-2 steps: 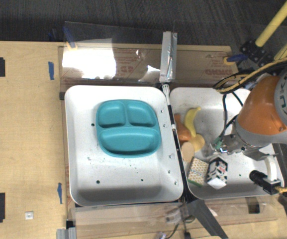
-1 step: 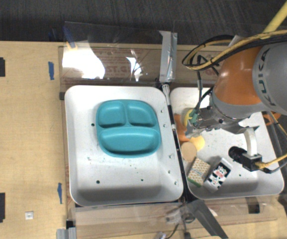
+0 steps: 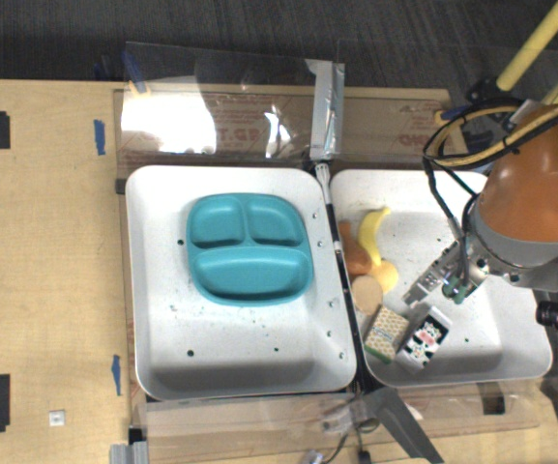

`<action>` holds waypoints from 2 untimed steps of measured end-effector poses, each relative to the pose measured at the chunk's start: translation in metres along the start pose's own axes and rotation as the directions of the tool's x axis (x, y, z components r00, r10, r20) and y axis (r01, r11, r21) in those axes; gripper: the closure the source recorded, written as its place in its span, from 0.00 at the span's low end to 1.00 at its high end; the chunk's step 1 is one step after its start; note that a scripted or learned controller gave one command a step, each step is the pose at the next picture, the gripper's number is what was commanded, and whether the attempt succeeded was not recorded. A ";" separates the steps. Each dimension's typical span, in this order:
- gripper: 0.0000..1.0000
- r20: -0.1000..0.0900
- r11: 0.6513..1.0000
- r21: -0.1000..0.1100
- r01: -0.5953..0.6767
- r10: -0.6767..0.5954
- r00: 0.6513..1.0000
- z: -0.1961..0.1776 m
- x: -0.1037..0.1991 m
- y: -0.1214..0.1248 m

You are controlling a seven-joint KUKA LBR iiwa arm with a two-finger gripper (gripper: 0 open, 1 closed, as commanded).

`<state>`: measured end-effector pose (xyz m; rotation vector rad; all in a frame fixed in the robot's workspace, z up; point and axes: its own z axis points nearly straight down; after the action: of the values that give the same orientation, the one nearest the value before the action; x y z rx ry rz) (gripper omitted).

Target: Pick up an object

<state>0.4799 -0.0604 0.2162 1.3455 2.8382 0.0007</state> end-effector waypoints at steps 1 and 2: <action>1.00 0.003 0.978 -0.002 0.207 -0.207 0.978 0.122 -0.050 -0.033; 1.00 0.003 0.994 -0.004 -0.107 0.107 0.994 0.031 -0.039 0.006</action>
<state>0.5095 -0.0863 0.1854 1.4933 2.7579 0.0032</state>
